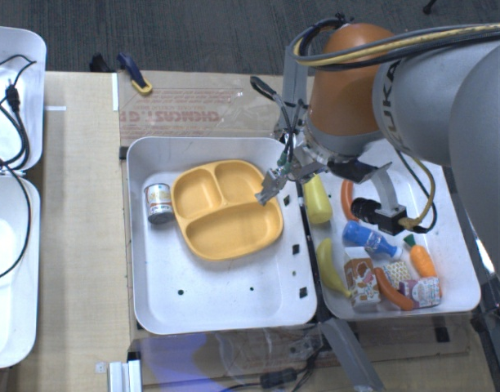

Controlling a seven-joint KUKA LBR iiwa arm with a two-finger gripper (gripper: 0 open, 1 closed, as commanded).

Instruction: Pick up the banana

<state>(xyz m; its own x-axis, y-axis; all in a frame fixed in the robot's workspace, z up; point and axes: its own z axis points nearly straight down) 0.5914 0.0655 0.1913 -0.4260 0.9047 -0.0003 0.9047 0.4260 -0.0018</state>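
Down by the front edge of the right bin [470,292], we see the banana [329,266] lying on the bin floor, just beside the wall that it shares with the left bin [144,243]. A small carton [363,282] touches the banana. Our claw [276,184] hangs over the yellow plate [225,211] in the left bin, well apart from the banana. We cannot tell if it is apart or together.
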